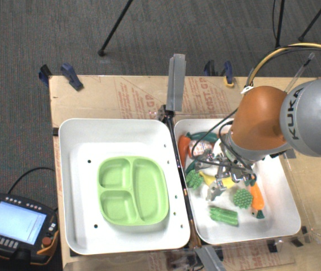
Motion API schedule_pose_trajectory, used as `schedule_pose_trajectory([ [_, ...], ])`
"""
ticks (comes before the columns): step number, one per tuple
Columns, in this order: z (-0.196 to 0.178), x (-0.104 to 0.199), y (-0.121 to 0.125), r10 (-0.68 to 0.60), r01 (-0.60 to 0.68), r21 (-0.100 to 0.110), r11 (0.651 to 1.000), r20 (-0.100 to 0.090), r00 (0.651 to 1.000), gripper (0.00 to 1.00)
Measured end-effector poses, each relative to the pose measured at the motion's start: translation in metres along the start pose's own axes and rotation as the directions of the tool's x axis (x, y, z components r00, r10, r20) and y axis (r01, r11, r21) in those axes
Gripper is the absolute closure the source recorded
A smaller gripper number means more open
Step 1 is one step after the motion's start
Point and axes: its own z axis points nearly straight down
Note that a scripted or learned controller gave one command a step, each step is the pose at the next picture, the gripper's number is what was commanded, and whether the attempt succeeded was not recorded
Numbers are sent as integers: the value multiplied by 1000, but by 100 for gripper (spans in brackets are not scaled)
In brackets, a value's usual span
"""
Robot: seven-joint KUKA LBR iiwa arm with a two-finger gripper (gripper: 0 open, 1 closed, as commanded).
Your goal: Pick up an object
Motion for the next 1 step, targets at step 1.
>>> schedule_pose_trajectory([
  [1,-1,-4,-3,26,-26,1,1000,3,1000,0],
])
